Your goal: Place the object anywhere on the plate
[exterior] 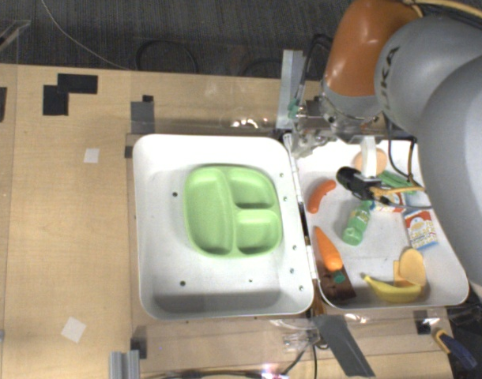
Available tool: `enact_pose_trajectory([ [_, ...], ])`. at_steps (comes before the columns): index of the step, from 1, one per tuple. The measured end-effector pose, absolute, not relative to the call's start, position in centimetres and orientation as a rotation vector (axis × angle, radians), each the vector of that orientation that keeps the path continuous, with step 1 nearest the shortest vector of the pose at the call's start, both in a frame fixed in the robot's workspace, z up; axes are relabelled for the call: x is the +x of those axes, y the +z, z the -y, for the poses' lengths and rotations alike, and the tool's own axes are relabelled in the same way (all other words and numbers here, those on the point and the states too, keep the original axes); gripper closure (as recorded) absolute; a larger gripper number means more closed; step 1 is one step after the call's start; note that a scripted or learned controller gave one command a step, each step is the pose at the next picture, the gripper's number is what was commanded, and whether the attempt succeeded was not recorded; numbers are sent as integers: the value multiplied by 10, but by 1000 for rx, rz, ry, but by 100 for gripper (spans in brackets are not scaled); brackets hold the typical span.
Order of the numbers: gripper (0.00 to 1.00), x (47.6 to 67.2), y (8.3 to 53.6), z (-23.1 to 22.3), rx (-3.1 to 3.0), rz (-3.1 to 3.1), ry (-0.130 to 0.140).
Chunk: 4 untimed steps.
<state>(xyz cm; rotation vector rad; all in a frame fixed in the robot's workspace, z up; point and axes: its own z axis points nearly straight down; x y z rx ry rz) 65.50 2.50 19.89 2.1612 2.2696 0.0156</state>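
Plate (229,209) of pale green plastic lies flat in the middle of the left bin (158,283). It is almost square with round corners. It has three hollows: one long hollow along its left side and two smaller ones on its right side, one behind the other. Its surface is smooth and a little shiny, and a low rim goes around it.

From where I stand, the nearest things are in the right bin (450,279). A yellow banana (391,290) lies along the front wall, and a yellow-orange piece (412,266) touches it from behind. At the front left corner there is a dark brown lump (337,284), and an orange carrot (327,247) lies just behind it, close to the wall between the two bins.

Further back a small carton (419,229) in red, white and blue lies on the right side. A green bottle (355,224) lies tilted near the centre. Behind the carrot I see a red-orange piece (320,195), long and a little bent. Still further there is a pale, egg-like thing (373,162).

At the far edge the gripper (306,139) hangs over the corner where the two bins meet, apart from the plate. Whether it is open or closed I cannot tell, and I see nothing held in it. The grey arm (431,77) covers the far right part of the counter (59,235).
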Motion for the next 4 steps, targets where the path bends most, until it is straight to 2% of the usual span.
enact_pose_trajectory([
  [1, 100, 565, 230, 15, 2321, -2111, 7],
  [2, 100, 591, 345, -41, 2161, -2271, 17],
  [3, 100, 569, 182, -61, 1907, -2500, -3],
  [4, 100, 576, 222, -142, 1980, -2437, 11],
])
